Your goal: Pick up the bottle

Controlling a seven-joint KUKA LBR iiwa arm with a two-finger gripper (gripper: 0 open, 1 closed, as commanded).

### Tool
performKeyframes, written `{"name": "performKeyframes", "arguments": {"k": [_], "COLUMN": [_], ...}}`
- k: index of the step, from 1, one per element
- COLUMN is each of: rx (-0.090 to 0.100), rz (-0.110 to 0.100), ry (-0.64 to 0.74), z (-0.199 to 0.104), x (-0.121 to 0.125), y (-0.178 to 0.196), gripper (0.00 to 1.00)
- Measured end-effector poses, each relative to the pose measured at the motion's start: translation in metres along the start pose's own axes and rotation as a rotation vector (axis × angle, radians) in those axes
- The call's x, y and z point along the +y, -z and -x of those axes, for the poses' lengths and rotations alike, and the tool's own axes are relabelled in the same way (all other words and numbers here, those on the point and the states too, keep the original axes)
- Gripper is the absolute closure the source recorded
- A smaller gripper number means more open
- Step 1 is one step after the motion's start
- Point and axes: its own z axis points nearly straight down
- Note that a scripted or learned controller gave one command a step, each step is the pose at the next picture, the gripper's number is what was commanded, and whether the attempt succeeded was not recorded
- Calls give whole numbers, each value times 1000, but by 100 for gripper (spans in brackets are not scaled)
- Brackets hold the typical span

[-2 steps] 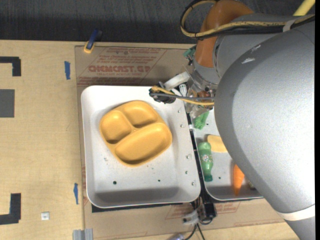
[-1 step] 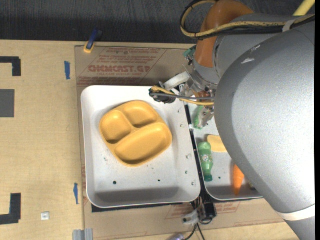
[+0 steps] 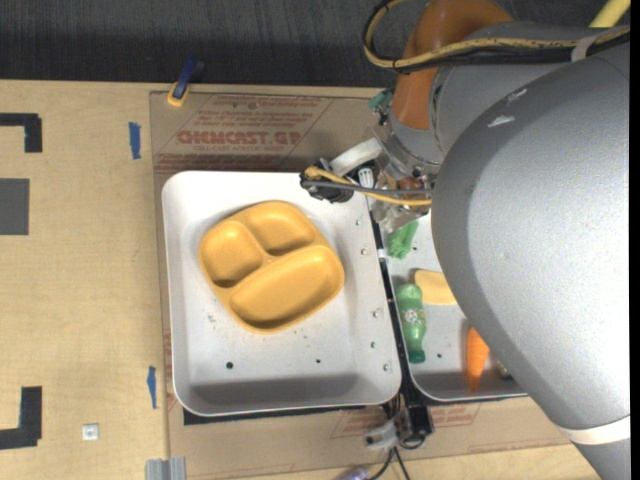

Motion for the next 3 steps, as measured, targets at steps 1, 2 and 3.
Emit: {"name": "performKeyframes", "arguments": {"k": [1, 2, 3], "rx": [0, 1, 0], "rz": [0, 0, 0], "ry": [0, 2, 1], "z": [0, -1, 0], "x": [0, 0, 0], "y": [0, 10, 10], "gripper": [0, 100, 0]}}
